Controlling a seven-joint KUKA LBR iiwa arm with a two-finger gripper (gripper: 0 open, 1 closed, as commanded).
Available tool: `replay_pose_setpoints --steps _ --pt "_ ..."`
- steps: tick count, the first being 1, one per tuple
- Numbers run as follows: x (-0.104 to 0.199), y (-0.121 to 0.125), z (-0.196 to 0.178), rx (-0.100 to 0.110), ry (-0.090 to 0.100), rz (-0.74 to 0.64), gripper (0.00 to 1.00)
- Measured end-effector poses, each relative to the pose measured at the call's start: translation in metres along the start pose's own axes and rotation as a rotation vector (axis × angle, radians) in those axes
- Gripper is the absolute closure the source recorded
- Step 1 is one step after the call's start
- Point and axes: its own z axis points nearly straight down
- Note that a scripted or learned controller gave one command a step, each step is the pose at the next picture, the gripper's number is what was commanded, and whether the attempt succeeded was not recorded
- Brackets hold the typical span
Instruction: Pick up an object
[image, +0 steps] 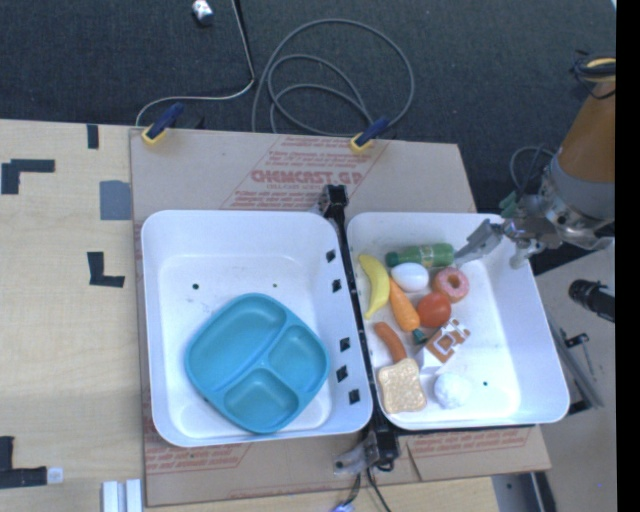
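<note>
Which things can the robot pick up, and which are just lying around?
For the job: gripper; banana; carrot; tomato; donut; egg; toast, all in the right bin.

Just lying about: blue tray in the left bin; cables; yellow clamps.

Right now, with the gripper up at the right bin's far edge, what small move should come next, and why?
Probably ease the gripper down and toward the left, onto the green item. It hangs over the right bin at its far edge with nothing between its fingers, and the green item is the nearest of the toy foods, at the edge of the cluster, so fewer neighbours crowd it.
</note>
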Motion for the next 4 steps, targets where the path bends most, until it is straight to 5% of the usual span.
replay_pose_setpoints --steps 1,2,3,4 --pt "0.049 0.036 0.127 0.010 0.004 -0.005 0.00" --pt "0.074 0.067 0.173 -0.003 -0.003 -0.003 0.00" --pt "0.074 0.028 0.170 -0.005 -0.002 0.000 0.00" --pt "0.061 -0.035 0.169 -0.008 -0.002 0.002 0.00"
